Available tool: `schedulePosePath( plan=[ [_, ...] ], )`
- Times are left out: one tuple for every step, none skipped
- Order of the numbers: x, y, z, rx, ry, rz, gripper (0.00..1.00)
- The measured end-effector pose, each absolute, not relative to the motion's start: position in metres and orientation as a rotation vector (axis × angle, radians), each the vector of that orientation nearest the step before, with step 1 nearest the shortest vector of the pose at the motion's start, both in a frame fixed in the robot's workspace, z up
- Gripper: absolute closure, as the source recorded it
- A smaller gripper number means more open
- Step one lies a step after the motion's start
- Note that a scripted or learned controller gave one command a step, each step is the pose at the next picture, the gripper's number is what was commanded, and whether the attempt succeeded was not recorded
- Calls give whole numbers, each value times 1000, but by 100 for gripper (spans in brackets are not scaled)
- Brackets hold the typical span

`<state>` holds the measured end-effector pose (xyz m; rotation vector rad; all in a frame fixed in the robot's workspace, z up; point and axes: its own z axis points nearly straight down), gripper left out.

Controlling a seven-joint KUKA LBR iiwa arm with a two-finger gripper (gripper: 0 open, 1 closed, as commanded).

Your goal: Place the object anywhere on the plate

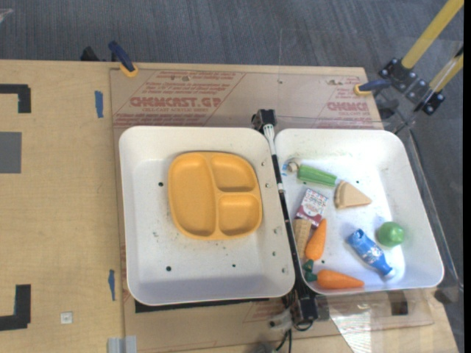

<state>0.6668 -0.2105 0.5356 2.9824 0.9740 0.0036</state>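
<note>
With the toys crowded along the right bin's [412, 197] left edge, a neighbour could be grabbed instead; the plate [215, 195] is still bare.

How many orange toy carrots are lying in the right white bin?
2. One orange toy carrot lies near the right white bin's left wall, pointing up and down the view. The other orange toy carrot lies along the bin's near edge. None seems hidden.

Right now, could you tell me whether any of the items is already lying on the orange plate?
No, the orange plate in the left bin carries nothing, and the items sit in the right bin.
</note>
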Motion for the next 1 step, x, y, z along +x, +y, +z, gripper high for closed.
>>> schedulePosePath(
  plan=[
    [661, -223, 536, 3123, 318, 7, 0]
  ],
)
